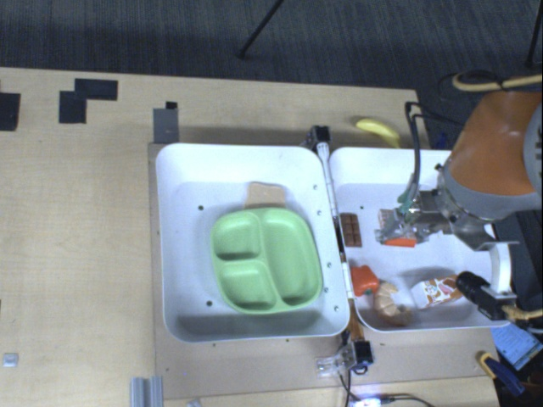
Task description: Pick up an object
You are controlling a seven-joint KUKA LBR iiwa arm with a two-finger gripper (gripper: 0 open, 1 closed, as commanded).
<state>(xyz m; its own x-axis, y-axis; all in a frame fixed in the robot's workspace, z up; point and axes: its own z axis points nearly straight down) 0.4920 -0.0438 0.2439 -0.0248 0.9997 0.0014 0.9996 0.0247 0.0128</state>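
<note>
Orange object (400, 242), small and flat, lies at centre-right of the frame in the right bin (365, 176), directly beneath the gripper (399, 224). Whether the jaws grasp it, or how far apart they stand, cannot be told. Left bin (182, 227) holds a green divided tray (265, 259).

no readable text, print on the small bottle (434, 292) too blurred to read

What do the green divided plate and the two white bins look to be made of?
Green divided plate: likely moulded plastic, matte, with soft rounded compartment edges and an even colour. Left bin and right bin: probably thin formed plastic, smooth with a slight sheen, with rounded corners.
</note>
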